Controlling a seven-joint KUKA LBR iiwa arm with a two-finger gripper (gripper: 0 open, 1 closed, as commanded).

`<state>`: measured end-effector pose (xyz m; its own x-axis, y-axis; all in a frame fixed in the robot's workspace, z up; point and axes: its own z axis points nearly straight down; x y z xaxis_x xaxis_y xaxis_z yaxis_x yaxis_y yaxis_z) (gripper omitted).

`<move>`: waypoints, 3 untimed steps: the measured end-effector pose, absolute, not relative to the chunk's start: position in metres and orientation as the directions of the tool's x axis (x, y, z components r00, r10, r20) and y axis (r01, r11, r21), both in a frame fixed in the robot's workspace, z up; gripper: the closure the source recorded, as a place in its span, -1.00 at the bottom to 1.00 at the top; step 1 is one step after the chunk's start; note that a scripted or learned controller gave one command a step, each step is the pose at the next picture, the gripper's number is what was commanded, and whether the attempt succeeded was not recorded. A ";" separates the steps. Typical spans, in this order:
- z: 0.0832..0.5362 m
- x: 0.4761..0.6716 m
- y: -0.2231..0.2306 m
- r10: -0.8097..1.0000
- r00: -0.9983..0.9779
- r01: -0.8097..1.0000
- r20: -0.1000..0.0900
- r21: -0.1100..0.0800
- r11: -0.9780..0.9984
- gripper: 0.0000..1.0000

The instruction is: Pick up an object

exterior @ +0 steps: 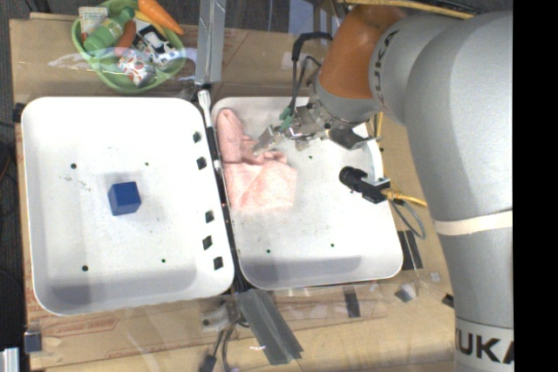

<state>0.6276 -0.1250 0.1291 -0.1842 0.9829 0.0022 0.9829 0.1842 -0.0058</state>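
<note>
The pink cloth (253, 174) lies crumpled at the right bin's (349, 261) far left, the gripper (277, 133) poised over it, its grip impossible to tell.

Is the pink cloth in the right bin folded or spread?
Neither neatly: the pink cloth lies crumpled, one end bunched against the right bin's left wall, the rest rumpled flat.

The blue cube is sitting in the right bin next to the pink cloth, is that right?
No. The blue cube sits alone in the left bin; the pink cloth lies in the right bin, across the divider. The camera view shows this.
</note>
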 end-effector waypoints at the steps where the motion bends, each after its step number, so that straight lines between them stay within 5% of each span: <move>1: 0.091 0.619 -0.118 0.958 -0.286 0.958 0.002 -0.004 0.286 -1.00; 2: 0.101 0.620 -0.118 0.958 -0.288 0.958 0.003 -0.006 0.288 1.00; 3: 0.191 0.639 -0.073 0.979 -0.205 0.979 0.001 -0.004 0.205 1.00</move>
